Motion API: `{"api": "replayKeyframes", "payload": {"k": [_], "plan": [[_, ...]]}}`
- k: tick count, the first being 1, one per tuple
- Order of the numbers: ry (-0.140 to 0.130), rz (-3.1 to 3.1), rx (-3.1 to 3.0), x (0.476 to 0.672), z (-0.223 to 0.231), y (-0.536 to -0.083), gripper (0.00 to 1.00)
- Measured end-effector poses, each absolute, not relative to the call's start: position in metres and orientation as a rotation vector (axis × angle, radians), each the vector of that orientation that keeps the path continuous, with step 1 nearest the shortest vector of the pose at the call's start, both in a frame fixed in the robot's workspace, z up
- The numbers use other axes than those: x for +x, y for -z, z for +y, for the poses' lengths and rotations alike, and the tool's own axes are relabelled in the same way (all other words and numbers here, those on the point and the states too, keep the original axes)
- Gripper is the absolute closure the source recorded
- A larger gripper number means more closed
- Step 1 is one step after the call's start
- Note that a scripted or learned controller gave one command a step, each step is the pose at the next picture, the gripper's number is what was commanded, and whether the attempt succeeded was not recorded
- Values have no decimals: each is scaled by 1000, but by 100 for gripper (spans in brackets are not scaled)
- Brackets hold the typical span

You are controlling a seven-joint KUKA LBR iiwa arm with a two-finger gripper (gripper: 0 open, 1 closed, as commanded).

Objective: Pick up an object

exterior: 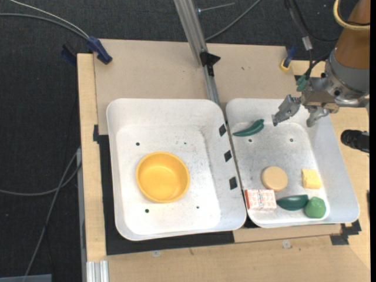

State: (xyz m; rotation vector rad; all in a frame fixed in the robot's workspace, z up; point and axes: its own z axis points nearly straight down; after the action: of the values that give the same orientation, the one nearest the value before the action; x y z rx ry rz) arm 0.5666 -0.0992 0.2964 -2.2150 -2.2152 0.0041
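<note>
The objects on offer sit in two shallow white bins, and going from the left, the left bin (120, 157) holds a single yellow bowl (163, 177), upright, resting a little left of the bin's middle and toward its near side. The right bin (346, 187) carries the rest. At its far left end lies a dark green curved piece (249, 128), like a pepper or bean pod, close to the wall shared with the other bin. Near the front edge lies a small red and white box (260, 199), and just behind it a round tan disc (274, 178). Right of the box is a dark green oblong piece (292, 202), touching or just beside a lighter green rounded piece (315, 208). Behind that pair sits a yellow block (311, 178). The gripper (296, 115) hangs over the far part of the right bin, its two grey fingers spread apart with nothing between them; the left finger's tip is near the curved green piece but apart from it. The grey arm with its orange band (354, 49) reaches in from the upper right.
</note>
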Motion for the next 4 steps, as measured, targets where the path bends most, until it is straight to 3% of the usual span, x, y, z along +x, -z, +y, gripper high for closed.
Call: {"api": "replayKeyframes", "payload": {"k": [3, 4], "plan": [[-15, -2206, -2210, 561, -104, -109, 0], [0, -2210, -2218, 565, -103, -127, 100]]}}
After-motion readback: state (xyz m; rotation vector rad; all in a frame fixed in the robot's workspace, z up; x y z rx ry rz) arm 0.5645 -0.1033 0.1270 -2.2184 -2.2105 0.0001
